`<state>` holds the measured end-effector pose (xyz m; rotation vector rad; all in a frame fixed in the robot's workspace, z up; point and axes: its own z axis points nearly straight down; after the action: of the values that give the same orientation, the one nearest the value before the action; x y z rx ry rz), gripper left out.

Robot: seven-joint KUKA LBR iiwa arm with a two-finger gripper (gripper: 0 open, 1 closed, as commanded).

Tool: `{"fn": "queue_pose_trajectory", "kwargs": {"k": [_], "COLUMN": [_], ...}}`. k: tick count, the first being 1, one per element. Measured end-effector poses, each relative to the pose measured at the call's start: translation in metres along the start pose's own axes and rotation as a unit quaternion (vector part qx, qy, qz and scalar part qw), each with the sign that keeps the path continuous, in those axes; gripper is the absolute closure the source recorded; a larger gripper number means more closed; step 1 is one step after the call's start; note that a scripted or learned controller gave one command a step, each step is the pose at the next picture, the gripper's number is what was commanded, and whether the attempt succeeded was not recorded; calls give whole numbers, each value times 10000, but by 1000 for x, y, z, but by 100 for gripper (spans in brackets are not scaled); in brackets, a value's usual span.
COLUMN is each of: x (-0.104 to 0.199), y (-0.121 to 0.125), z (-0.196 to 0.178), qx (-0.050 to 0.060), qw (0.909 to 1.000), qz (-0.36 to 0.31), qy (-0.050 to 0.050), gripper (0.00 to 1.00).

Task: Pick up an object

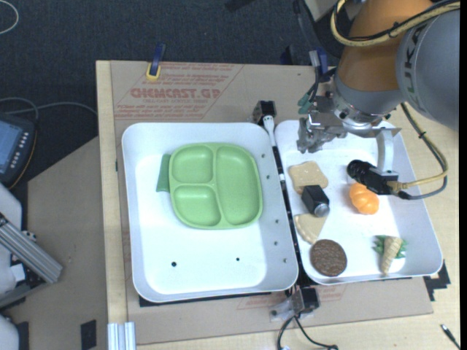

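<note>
Camera view from above puts the gripper (314,138) over the far left corner of the right bin (419,221), with the orange-banded wrist behind it to the right. From where I stand I cannot tell how wide it is set, and I see nothing caught in it.

The closest candidate, to my eye, is the tan bread slice (306,174), lying flat just to the near side of the gripper and a touch left of it, so a short pull toward the near edge should bring the tool over it. The slice is roughly square, its longer side running left to right.

Room is tight there. The bin's left wall sits just beside the slice, and a small black block (316,200) lies against its near edge. Beyond that come a second tan piece (309,227) and a brown round patty (328,257). To the right there is bare floor before the orange fruit (364,199) and, nearer, the corn cob (390,252).

The left bin (146,217) carries a green divided plate (215,184), well apart
</note>
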<state>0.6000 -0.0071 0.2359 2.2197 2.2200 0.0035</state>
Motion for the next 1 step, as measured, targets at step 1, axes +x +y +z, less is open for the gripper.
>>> {"fn": "queue_pose_trajectory", "kwargs": {"k": [1], "x": [-8], "y": [-5], "z": [6], "qx": [25], "qw": [10000], "qz": [5], "qy": [-1], "gripper": [100]}}
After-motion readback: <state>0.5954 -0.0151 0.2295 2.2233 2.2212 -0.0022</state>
